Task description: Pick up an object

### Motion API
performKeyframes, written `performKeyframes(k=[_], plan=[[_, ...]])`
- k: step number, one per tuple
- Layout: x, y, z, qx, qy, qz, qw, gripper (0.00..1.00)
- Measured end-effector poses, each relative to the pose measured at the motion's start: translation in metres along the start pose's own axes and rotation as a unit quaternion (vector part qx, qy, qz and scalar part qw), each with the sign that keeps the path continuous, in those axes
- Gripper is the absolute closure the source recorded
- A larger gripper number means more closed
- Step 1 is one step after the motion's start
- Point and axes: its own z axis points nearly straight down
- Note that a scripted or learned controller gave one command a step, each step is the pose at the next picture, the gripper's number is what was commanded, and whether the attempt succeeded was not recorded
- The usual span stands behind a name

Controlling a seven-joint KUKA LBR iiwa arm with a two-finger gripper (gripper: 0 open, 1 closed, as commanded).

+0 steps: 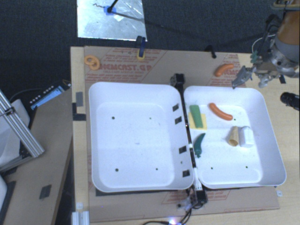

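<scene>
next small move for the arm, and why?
Probably swing the gripper in over the right bin and down toward the sausage. The gripper hangs past the bin's far edge with nothing between its jaws, and the sausage lies nearest it, apart from the yellow-green block and cone.

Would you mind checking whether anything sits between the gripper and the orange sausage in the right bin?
Nothing visible does. The gripper hangs above the right bin's far rim, and only bare bin floor separates it from the orange sausage.
</scene>
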Motion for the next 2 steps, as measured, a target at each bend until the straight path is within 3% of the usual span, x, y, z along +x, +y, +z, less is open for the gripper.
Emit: performKeyframes(k=[1,2], plan=[[0.0,0.001,-0.011,-0.002,0.0,-0.002,1.0,1.0],[-0.027,0.018,-0.071,-0.004,-0.001,0.001,1.0,1.0]])
